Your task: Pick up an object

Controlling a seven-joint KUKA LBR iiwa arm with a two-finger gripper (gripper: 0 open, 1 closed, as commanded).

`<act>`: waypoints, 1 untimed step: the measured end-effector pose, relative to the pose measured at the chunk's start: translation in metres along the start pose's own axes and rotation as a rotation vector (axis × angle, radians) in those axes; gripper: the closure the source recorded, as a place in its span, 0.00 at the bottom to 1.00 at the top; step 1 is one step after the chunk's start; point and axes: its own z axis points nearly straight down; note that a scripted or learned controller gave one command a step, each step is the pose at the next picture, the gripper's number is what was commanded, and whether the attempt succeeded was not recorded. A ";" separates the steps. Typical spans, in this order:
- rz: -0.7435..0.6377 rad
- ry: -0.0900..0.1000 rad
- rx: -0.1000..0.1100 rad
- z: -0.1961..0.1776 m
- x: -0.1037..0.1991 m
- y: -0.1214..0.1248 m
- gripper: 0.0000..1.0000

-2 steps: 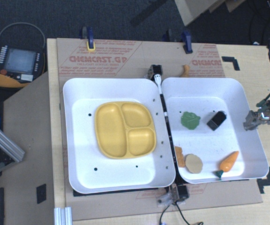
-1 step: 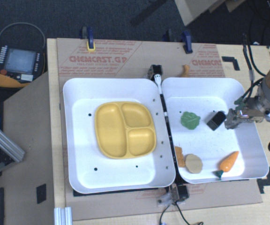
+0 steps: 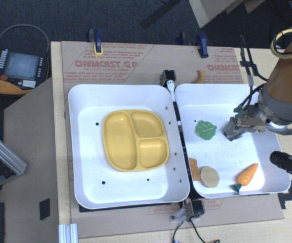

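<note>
From the camera above, the bench point(image 3: 136, 57) holds two white bins side by side. The left bin point(image 3: 85, 135) has a yellow plate point(image 3: 135, 139) in it — the plate has three parts. The right bin point(image 3: 227, 97) holds the small toys. A green leafy toy point(image 3: 205, 129) lies near the middle. A round tan toy point(image 3: 209, 176) sits at the front edge, with a small orange piece point(image 3: 192, 166) just beside it. A toy carrot point(image 3: 247, 175) lies near the front right corner, tilted. The arm point(image 3: 283, 90) comes in from the right. Its hand point(image 3: 233, 130) hangs low over the right bin — just to the right of the green leafy toy, not touching it. Nothing shows between its fingers. I cannot tell if the hand is spread or pressed together.
</note>
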 end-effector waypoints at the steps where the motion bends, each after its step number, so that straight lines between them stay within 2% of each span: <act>1: 0.000 0.000 0.001 0.009 0.044 0.010 1.00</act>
